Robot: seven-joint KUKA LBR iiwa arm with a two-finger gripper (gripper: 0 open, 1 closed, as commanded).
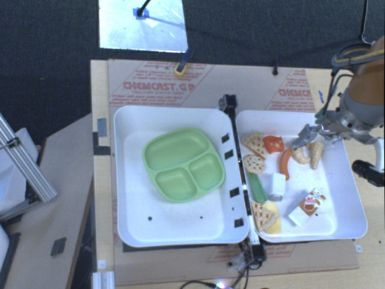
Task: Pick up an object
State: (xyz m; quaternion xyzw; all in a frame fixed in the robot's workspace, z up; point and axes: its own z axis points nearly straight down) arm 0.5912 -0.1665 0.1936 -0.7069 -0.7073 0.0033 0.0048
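The bench (180,83) carries two white bins side by side. The left bin (129,161) holds a green tray (183,164) with three compartments. The right bin (346,221) holds a scatter of toy food, and the arm (364,92) reaches over its far right corner. The gripper (308,136) hangs low over the bin's upper middle, its dark fingertips parted narrowly with nothing visibly between them. The likeliest target is the orange sausage (284,162), which lies just below and left of the tips, near a cone (315,154) and a red piece (274,144). The sausage is a curved bar; its long axis runs roughly from the bin's far side toward the near side, with the upper end bending right toward the gripper. Risk, as a judgement: the pieces lie close together — a descent here may land on the cone or wedge between neighbours. If the fingers close along the sausage's length rather than across it, the curved body will probably slip out.
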